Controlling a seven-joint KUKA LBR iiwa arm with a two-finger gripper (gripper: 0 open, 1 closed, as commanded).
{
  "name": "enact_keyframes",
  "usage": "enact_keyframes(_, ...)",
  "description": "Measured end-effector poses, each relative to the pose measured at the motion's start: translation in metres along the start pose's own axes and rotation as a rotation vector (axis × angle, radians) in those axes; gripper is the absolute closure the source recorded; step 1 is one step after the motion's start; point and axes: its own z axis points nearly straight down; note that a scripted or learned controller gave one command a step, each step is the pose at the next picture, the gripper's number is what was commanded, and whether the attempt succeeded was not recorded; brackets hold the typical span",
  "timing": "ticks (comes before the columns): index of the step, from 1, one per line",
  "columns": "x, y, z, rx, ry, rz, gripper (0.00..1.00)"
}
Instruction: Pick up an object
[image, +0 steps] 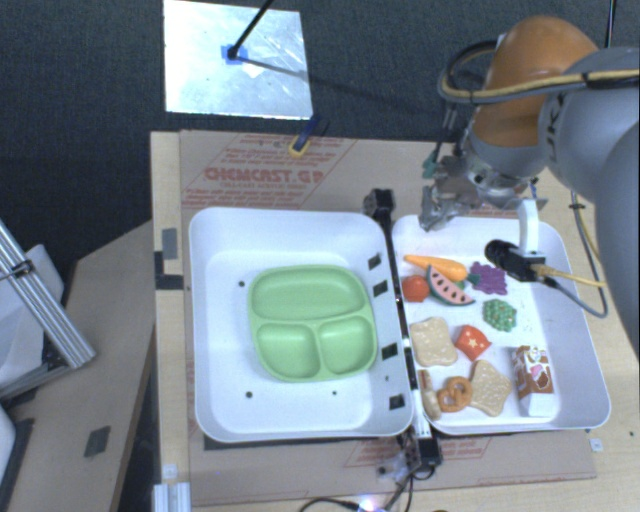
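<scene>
A pale wooden worktop (110, 290) stood against a dark backdrop, with a printed cardboard sheet (265, 172) under two shallow white bins. The left bin (215, 300), at the centre of the frame, carried a green divided tray (312, 322). The right bin (575, 370), at centre right, carried a scatter of toy foods: an orange carrot (437, 266) toward its upper left, a watermelon slice (450, 288) just below it, a small red tomato (415, 289) against the divider, purple grapes (489, 277) and a green broccoli piece (500, 315) further right. Lower down lay a slice of bread (433, 341), a red strawberry-like piece (472, 342), a pretzel (453, 393), a second slice of toast (490, 388) and a small carton (532, 372) near the bin's lower right.

The grey arm (590, 120) with its orange band entered at the upper right. Its hand (440, 212) hung over the upper left corner of the right bin, above the carrot and apart from it; I could not tell how its fingers stood, and nothing was seen between them
</scene>
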Motion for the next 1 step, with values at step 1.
enact_keyframes(1, 0.0517, 0.0009, 0.009, 0.0, 0.0, 0.0, 1.0)
